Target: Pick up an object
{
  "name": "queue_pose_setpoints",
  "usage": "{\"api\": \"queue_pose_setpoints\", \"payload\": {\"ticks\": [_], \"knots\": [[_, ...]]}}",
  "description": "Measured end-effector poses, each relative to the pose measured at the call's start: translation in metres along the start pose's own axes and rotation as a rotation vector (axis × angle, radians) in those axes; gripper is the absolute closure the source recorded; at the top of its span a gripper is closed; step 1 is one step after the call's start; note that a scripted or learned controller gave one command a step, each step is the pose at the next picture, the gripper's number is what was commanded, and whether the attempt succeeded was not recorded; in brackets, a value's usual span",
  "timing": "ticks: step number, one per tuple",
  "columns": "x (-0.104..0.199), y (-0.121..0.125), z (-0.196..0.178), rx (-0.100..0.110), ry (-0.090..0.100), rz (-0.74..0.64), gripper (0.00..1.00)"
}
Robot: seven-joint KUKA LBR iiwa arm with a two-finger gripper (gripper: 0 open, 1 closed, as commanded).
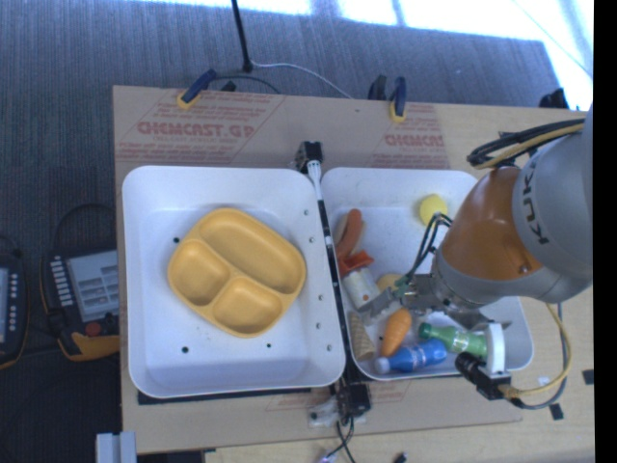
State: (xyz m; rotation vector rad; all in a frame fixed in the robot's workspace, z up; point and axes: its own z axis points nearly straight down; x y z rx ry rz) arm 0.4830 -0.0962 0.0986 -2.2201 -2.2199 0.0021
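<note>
Yellow plastic makes up the divided plate [237, 271] lying alone in the left bin [154, 355], tilted so its three hollows face up and slightly left. Both white bins sit side by side on the counter [202, 123], which is covered with a printed brown board; blue and yellow clamps [197, 87] hold that board at the far edge.

The arm [525, 230], grey with its orange band, reaches in from the right and hangs low over the right bin [386, 186]. Its jaws [416, 295] point left and down into the pile of things there. How far apart they stand cannot be told, because the wrist hides them from above; nothing can be seen gripped between them.

Just beside the jaws, on the near side, lies a small orange carrot [396, 328]. A white cylinder [361, 286] lies just left of them. Further left in the bin, an orange-red sausage-shaped toy [349, 231] rests near the dividing wall. A yellow ball [433, 206] sits toward the far side, close to the arm's orange band. Along the near wall lie a blue bottle [415, 358] and, just right of it, a green bottle [453, 338], partly under the arm.
</note>
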Motion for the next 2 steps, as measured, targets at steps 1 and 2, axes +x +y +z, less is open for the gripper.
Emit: {"api": "queue_pose_setpoints", "payload": {"ticks": [1, 2], "knots": [[-0.001, 0.0, -0.01, -0.002, -0.003, 0.002, 1.0], [0.052, 0.006, -0.179, -0.003, -0.001, -0.001, 1.0]]}}
